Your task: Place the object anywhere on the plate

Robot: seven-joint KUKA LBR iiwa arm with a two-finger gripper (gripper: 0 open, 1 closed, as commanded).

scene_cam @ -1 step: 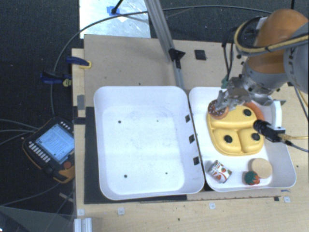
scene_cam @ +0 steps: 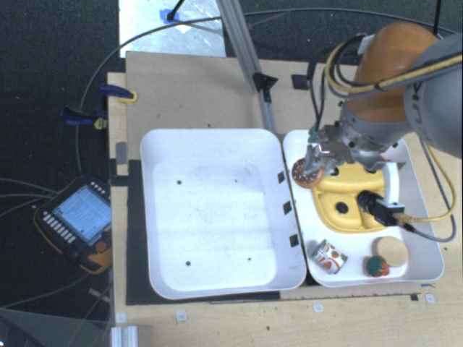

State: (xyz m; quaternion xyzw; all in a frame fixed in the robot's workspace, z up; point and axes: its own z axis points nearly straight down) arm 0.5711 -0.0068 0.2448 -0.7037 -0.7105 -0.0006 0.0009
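Note:
A small brown round object with a pinkish rim [scene_cam: 306,173], like a doughnut, is in the right bin at the upper left edge of the yellow plate [scene_cam: 352,202]. My gripper [scene_cam: 319,159] hangs right over this object, its metal tip touching or nearly touching it. The wrist and the orange band hide the plate's far side. A black part of the arm's cabling lies over the plate's right portion.
The right bin [scene_cam: 432,267] also holds a small printed can [scene_cam: 329,256], a tan round piece [scene_cam: 393,249] and a green and red item [scene_cam: 376,267] along its front. The left bin [scene_cam: 210,208] sits beside it. A grey pole [scene_cam: 242,38] slants across the back.

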